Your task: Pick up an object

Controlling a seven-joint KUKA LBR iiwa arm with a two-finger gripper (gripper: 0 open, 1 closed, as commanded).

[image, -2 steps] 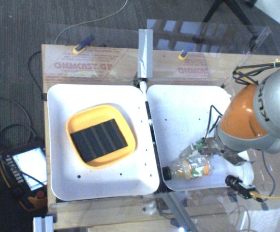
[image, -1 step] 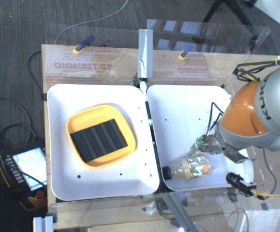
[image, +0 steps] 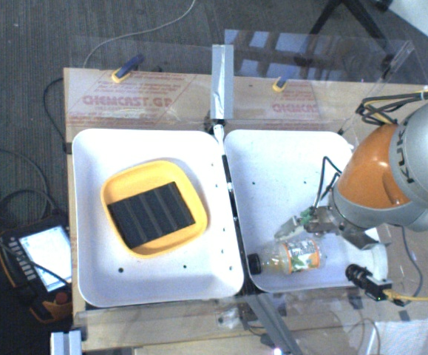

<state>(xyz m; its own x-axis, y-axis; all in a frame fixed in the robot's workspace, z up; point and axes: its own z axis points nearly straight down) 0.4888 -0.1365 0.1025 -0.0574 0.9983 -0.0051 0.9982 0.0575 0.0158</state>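
Fingers of the gripper [image: 307,222] sit low in the right bin [image: 273,161], tucked under the grey arm [image: 380,191] with its orange band, and they are too small and cluttered to make out: whether they are spread or closed cannot be told, nor whether anything lies between them. Just below them, touching or nearly so, a clear plastic bottle [image: 291,257] with an orange and green label lies on its side, its dark cap pointing away to the left, near the bin's front wall. Well apart to the left of the fingers, in the left bin [image: 88,198], rests a yellow dish [image: 154,207] holding a black ribbed pad [image: 151,214].
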